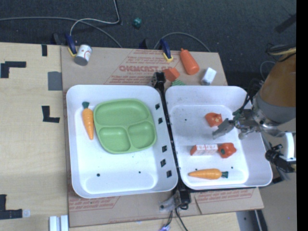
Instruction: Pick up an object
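Observation:
In the right bin (192, 96) lie an orange-red toy piece (212, 119), a red and white box (204, 149), a red pepper (227, 150) touching the box's right end, and a carrot (207, 174) near the front wall. My gripper (234, 128) hangs over the right half of this bin. It is just right of the orange-red piece and above the pepper in the view. It is open with nothing between its fingers (221, 128). The grey arm with its orange band (279, 88) reaches in from the right.
The left bin (115, 177) holds a green divided plate (126, 125) and a small carrot (88, 121) beside it. Behind the bins on the cardboard lie an orange bottle shape (189, 61), a small white block (209, 75), a can (83, 54) and cables.

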`<state>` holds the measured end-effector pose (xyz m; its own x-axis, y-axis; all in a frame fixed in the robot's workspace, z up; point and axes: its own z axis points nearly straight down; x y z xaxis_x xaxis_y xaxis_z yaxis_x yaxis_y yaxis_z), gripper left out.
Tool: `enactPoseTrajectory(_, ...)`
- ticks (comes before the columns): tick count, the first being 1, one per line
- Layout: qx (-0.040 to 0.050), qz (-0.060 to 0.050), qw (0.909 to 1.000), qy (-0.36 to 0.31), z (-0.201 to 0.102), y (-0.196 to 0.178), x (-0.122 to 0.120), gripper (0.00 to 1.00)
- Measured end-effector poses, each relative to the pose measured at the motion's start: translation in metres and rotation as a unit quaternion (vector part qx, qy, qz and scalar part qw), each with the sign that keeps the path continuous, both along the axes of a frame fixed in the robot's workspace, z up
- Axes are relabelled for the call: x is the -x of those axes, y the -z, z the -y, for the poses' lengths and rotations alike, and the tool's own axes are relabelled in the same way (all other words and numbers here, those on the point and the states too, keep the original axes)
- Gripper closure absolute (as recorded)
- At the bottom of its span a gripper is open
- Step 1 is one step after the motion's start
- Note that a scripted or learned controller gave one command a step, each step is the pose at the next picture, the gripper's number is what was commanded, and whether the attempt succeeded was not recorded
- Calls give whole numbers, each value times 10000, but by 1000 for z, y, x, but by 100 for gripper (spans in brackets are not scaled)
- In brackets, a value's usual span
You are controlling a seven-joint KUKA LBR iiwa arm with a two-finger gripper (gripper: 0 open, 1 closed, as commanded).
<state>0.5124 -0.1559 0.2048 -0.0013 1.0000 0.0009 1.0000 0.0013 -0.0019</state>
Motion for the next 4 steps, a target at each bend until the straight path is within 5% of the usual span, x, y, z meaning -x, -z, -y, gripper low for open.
enactPoseTrajectory(1, 15, 55, 10000, -5, -5, 117, -79, 0)
enactPoseTrajectory(2, 15, 34, 10000, -6, -8, 119, -157, 0)
enactPoseTrajectory(3, 13, 17, 10000, -3, -39, 119, -138, 0)
enactPoseTrajectory(4, 20, 23, 10000, -9, -39, 109, -139, 100)
